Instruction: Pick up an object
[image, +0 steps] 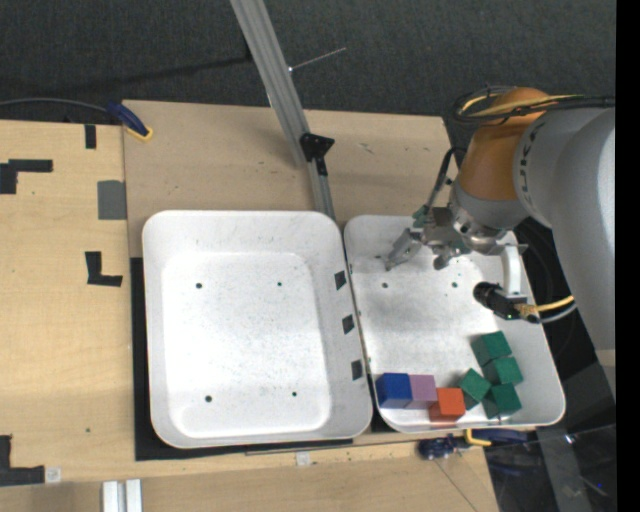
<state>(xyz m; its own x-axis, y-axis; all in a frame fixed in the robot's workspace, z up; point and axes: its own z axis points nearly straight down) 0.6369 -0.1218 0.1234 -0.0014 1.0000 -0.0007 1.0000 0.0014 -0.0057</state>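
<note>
Tool hung spread and holding nothing over the twelve o'clock end of the right bin. Blocks, blue, purple, orange and green, lay clustered well apart toward five o'clock. Nothing grasped yet; whole pick remained.

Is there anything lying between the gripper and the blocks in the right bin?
Nothing visible does. The gripper hangs over the far part of the right bin, and the blue block, purple block, orange block and green blocks sit along its near edge, with bare bin floor between.
</note>
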